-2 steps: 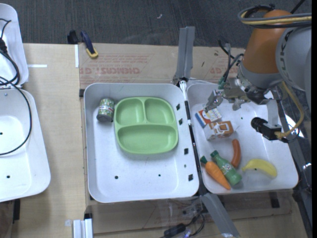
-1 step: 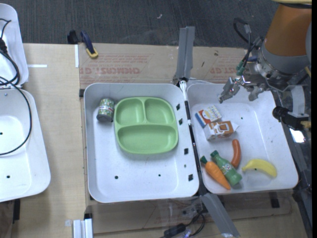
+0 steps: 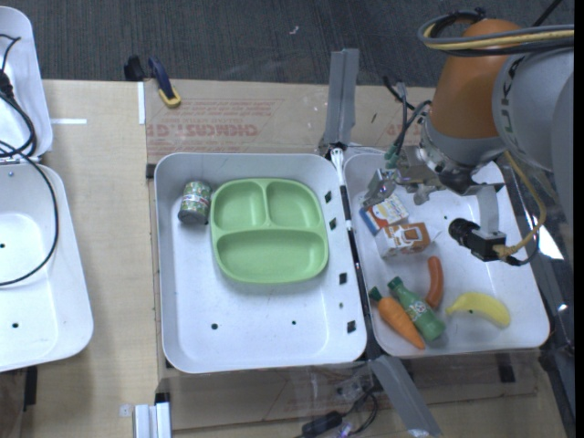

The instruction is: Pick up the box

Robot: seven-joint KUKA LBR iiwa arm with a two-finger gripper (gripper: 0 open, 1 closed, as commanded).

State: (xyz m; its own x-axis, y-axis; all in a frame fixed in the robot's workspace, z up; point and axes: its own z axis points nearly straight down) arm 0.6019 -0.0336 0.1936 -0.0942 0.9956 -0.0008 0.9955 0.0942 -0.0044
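Note:
The box [image 3: 400,229] is a small white carton with orange and blue print, lying on its side in the upper left part of the right bin [image 3: 520,331]. My gripper [image 3: 381,188] hangs at the end of the grey arm with the orange band, just over the box's far left end. From this slanted view I cannot tell whether it touches the box, and nothing is visibly lifted.
The right bin also holds a red sausage [image 3: 434,281], a green bottle [image 3: 418,310], a carrot [image 3: 400,322] and a banana [image 3: 481,308] near its front. In the left bin [image 3: 265,336] lie a green divided plate [image 3: 269,229] and a small can [image 3: 194,202].

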